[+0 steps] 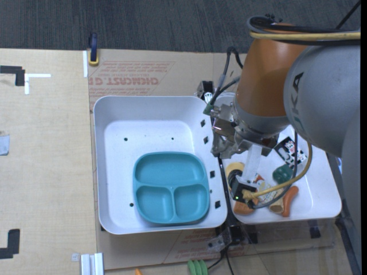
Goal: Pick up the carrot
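Jaws: whether apart or together cannot be told, since the arm (269,90) hangs over them. It reaches into the right bin (324,208), likely because the carrot (291,197) lies there, near the front edge, just beside a green thing (281,173). No grasp is visible.

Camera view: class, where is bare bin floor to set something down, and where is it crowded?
Free: in the left bin, floor between the teal plate and the far wall, plus a strip along its left wall. Crowded: right bin, under the arm, around the carrot.
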You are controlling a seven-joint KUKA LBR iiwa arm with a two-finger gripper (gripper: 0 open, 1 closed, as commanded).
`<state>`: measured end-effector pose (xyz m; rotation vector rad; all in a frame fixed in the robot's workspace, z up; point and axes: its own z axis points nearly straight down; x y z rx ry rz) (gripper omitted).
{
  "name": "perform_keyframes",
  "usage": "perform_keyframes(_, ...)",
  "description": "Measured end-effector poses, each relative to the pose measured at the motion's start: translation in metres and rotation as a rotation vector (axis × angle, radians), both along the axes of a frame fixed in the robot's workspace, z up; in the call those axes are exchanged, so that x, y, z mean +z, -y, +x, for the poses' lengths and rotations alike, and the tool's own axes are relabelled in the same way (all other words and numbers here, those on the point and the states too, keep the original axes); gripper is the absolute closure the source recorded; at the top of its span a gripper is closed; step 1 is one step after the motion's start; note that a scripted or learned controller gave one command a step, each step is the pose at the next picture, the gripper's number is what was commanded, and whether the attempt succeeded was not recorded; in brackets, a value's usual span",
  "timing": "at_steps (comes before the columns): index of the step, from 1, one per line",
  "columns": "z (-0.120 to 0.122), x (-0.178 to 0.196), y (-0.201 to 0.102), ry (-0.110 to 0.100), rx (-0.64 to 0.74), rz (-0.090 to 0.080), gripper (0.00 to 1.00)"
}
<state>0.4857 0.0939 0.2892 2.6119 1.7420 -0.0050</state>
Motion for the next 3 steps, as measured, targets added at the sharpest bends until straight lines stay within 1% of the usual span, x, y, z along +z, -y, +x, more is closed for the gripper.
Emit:
perform_keyframes(1, -0.007, -0.012, 0.085, -0.002, -0.094, 0.000, 1.00)
perform_keyframes(2, -0.007, -0.012, 0.085, -0.002, -0.092, 0.000, 0.00)
perform_keyframes(3, -0.008, -0.099, 0.090, -0.003, 0.088, 0.003, 0.00)
